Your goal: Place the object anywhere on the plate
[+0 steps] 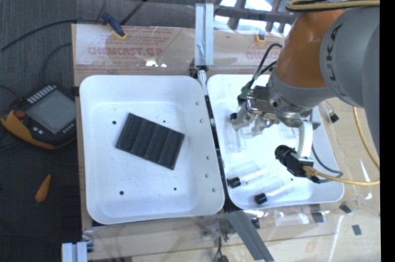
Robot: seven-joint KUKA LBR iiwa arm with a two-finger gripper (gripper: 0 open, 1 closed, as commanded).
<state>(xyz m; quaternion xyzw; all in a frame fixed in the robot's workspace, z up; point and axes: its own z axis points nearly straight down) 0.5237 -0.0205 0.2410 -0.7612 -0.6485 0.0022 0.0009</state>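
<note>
Camera view, items listed L to R. 1) Handheld control pendant (43, 116), orange-edged w/ grey screen, on dark floor off the bench, at 9 o'clock from the left bin. 2) Small orange item (42, 188) on floor, 7 o'clock from same bin; too small to ID. 3) Blue clamp (112, 23) on bench back edge, approx 11 o'clock from left bin. 4) Left bin (105, 193), white, shallow. 5) Plate (150, 140): dark ribbed rectangular slab, flat at approx centre of left bin, skewed so its long axis runs 10 to 4 o'clock; nothing on it. 6) Right bin (321, 187), white, touching left bin along the centre divider. 7) First capped tube (250, 177): clear body w/ black cap, lying flat at 7 o'clock in right bin, cap end toward the divider. 8) Second capped tube (274, 193): same type, at 6 o'clock near front wall, just beside the first, roughly parallel. Both well apart from plate, w/ the divider between. 9) Gripper (248, 124): over right bin at approx 10 o'clock, above the floor, apart from both tubes; claw state cannot tell, no item seen in its grasp. 10) Arm (352, 51): grey w/ orange band, enters from 3 o'clock, overhanging back half of right bin.
</note>
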